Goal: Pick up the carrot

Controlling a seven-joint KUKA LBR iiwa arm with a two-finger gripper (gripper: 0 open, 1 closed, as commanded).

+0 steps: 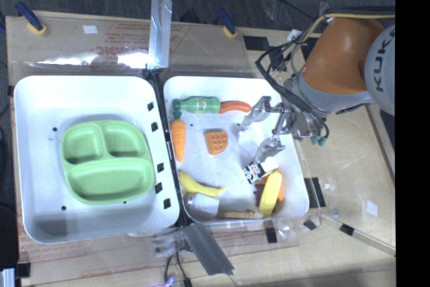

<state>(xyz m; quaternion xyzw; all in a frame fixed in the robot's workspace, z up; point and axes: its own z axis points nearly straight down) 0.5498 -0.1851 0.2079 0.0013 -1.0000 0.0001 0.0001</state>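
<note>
Dark carpet shows behind a brown bench (349,205) that holds two white bins side by side. On the left bin (33,117) sits a green tray (106,161) with three parts. White letters on the grey arm (373,70) spell "KU", and the rest is cut off. A little black and white tag (253,172) lies in the right bin (295,178), but its marks are too small to read.

The gripper (266,123) hangs over the right side of the right bin. Its two fingers (259,109) are spread wide apart, and nothing is between them. One finger points toward the top of the bin, near an orange sausage shape (235,106). The other points down, just above the tag.

The carrot (178,138) lies flat against the left wall of the right bin, pointing down, with its green end on top. It is well apart from the fingers, with a waffle (216,142) between them. A green bottle (197,105) lies just above the carrot. A banana (200,185) lies below it. A yellow and orange toy (271,192) rests in the bottom right corner.
</note>
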